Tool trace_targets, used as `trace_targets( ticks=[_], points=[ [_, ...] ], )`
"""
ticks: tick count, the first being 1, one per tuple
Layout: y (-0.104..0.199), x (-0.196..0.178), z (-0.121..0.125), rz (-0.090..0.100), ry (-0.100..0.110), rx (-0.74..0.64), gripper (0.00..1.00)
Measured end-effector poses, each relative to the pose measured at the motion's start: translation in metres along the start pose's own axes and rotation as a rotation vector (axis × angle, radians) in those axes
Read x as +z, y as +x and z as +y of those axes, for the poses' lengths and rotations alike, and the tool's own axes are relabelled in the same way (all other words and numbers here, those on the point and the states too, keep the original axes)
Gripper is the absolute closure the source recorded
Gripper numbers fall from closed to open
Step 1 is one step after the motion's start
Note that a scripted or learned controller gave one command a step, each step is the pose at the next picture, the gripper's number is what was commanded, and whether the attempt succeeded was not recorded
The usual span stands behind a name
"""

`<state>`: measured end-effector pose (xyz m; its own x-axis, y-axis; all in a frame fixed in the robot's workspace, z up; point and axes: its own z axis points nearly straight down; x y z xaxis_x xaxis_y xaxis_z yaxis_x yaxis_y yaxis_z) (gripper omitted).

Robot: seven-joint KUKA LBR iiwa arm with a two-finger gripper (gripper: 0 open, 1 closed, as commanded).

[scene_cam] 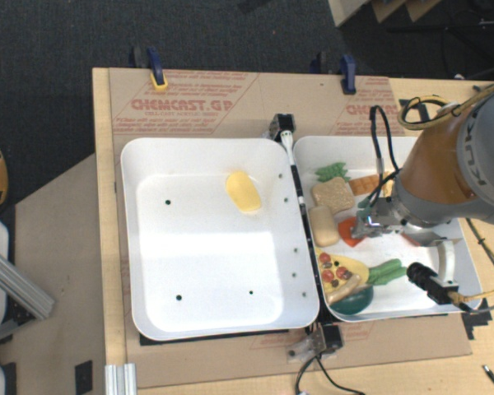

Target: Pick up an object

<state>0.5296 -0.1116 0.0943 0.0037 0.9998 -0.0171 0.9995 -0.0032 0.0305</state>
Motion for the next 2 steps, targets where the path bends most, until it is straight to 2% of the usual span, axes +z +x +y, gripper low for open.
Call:
trace_targets(
  ticks=[1, 2],
  points=[
    [-0.0018, -0.0132, 0.0026, -0.001, -0.006, 0.002, 1.0],
    [-0.0013, -0.0114, 0.0016, 0.0, -0.003, 0.002, 0.0]
  ],
)
